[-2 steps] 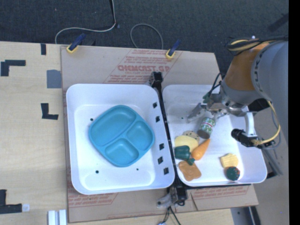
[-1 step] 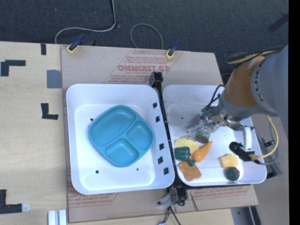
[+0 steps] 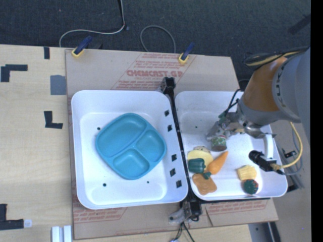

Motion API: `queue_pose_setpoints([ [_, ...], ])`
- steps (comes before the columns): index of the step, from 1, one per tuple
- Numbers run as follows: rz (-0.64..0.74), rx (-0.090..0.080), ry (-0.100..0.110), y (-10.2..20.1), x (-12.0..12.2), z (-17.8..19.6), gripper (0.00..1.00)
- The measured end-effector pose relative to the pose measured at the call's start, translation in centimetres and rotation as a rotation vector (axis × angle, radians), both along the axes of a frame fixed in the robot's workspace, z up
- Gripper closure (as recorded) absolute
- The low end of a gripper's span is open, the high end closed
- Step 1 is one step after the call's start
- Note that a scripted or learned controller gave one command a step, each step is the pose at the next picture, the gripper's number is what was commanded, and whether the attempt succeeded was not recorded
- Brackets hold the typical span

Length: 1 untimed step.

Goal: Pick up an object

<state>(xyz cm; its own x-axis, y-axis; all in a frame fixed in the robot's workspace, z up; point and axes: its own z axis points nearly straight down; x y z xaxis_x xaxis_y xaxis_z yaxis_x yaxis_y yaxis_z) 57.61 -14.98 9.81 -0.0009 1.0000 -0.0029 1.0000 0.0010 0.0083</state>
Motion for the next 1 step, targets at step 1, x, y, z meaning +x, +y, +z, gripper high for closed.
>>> queue_pose_setpoints([
  [1,0.012,0.007,0.001,12.18,-0.57,9.83,1.00],
])
